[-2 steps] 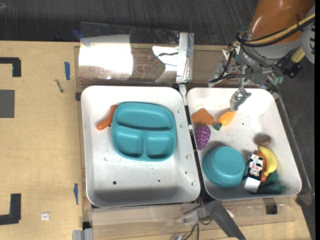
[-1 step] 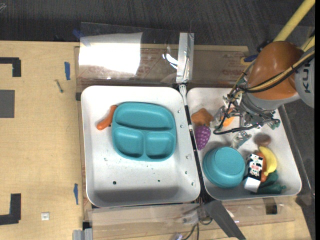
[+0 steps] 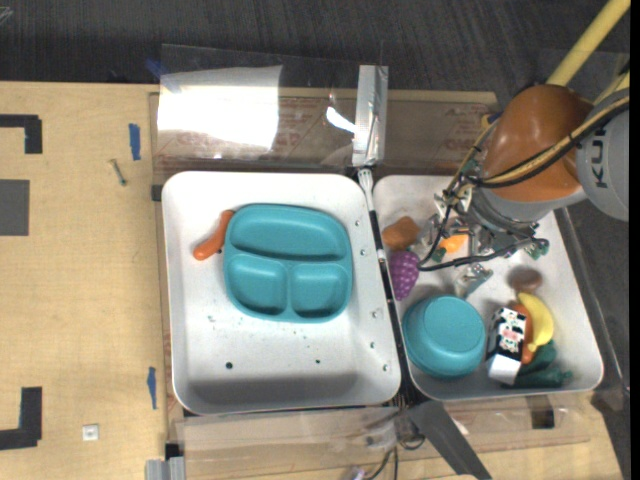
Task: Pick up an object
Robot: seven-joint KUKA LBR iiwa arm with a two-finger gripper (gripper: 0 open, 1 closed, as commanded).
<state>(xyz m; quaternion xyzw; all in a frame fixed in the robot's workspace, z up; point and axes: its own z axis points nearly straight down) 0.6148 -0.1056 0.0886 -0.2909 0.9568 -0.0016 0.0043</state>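
Hovering low in the right bin (image 3: 585,313)'s far half: end effector (image 3: 470,258) over an orange piece (image 3: 453,245), grip state can't tell. Clutter's tight, with grapes (image 3: 404,271) and bowl (image 3: 446,334) close by, so a descent could clip neighbours or close on nothing.

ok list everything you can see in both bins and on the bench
divided plate: 1, teal, middle of left bin
carrot: 1, orange, left bin, touching the plate's left edge
bowl: 1, teal, right bin, near side
grapes: 1 bunch, purple, right bin, left edge
brown item: 1, right bin, far left corner
banana: 1, yellow, right bin, right side
carton: 1, white and black, beside the banana
arm: 1, grey and orange, over right bin
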